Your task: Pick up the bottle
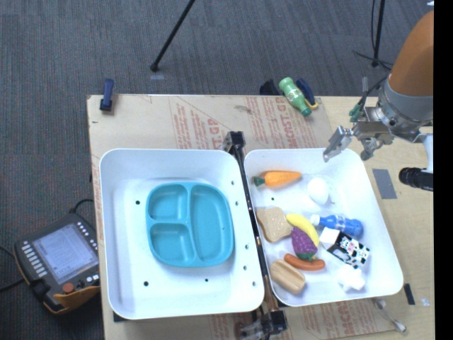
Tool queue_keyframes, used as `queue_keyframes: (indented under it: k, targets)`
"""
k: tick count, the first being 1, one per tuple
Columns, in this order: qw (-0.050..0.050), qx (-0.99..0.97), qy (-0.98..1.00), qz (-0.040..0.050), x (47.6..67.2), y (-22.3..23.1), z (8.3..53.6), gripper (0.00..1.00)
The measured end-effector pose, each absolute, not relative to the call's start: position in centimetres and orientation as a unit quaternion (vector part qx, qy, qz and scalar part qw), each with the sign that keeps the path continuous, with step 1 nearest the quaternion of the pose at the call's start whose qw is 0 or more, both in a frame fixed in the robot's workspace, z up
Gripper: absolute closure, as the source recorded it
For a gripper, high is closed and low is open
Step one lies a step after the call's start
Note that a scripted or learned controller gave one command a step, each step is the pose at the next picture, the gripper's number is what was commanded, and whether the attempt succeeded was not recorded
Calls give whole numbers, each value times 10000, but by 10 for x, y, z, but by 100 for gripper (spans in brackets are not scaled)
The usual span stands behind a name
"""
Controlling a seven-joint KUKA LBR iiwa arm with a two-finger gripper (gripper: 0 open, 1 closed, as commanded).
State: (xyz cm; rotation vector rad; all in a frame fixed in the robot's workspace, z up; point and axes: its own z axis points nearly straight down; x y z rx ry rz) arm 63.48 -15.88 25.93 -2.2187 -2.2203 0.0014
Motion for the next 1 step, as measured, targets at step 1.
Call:
queue_keyframes:
  k: [1]
  targets:
    - [16,-7058,-7084,2,635,-158,270,100]
